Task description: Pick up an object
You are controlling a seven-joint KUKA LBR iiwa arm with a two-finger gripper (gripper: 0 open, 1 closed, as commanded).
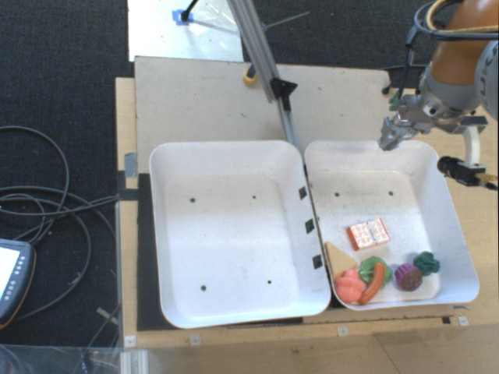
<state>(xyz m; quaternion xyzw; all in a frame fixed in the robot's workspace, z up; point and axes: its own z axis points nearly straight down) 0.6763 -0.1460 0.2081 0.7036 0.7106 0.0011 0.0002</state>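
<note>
Camera view: pincer (389, 140) over right bin's (448, 209) far rim.

Two white bins (234, 170), speckled with dark dots; lower right of the frame, an orange-and-white checked block (368, 234); a tan wedge (337, 255); a salmon-pink lump (350, 285); an orange-red carrot (373, 282) over a green leaf (373, 265); a purple ball (408, 276); dark green broccoli (426, 262); upper right, the grey arm (460, 53) with its orange band; tan bench (195, 100) on dark carpet (54, 53).
</note>
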